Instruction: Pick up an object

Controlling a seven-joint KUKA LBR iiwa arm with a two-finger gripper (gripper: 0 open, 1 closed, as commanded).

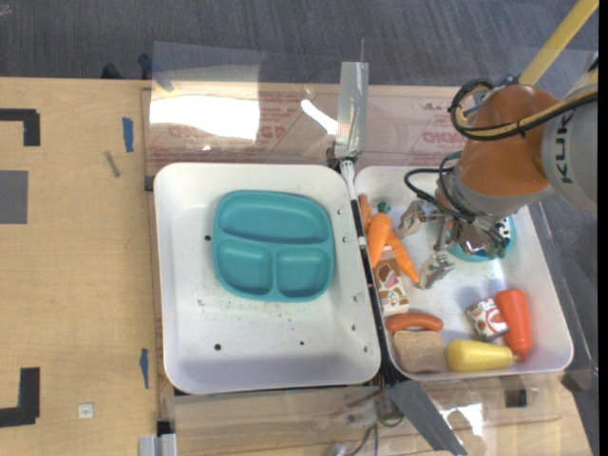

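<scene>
So the left bin (180,350) just has a teal divided plate (274,245) sitting a bit toward 12 o'clock of its middle, three compartments, flat on the floor of the bin.

The right bin (556,335) is where all the pickable stuff is. Along its 9 o'clock wall there's a pair of orange carrots (385,243) lying lengthwise, one overlapping the other, and touching their 6 o'clock end a small brown-and-white carton (391,288). Below that, a red sausage (414,322) lying crosswise, then a tan bread slice (419,351) at 6 o'clock of the bin, just beside a yellow lemon-ish thing (479,355). Toward 4 o'clock a red-and-white box (486,319) touches an upright-looking orange-red carrot-shaped toy (516,319).

The gripper (429,245) hangs over the middle of the right bin, fingers spread wide, nothing between them. It sits right next to the carrots, just at their 3 o'clock. A teal round thing (480,245) is partly hidden under the wrist.
</scene>
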